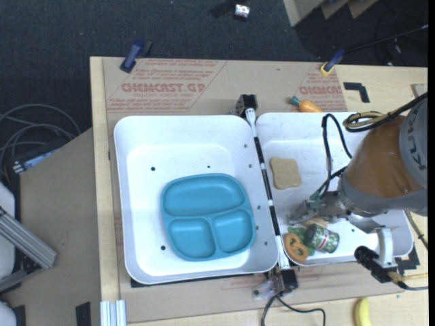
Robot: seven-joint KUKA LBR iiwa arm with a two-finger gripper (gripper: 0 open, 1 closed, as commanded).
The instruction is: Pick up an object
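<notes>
Faintly, red "CHEMCAST" print repeats across the brown bench sheet [163,87].

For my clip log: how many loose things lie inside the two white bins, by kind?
Blue divided plate, left bin: 1
Tan toast-like slab, right bin: 1
Green can, right bin: 1
Orange round piece, right bin: 1
Total: 4
More may be hidden under the arm.

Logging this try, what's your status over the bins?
Tool low in right bin, grip state unclear. Green can and orange round piece just beneath it. Tan slice apart; blue tray in left bin.
</notes>
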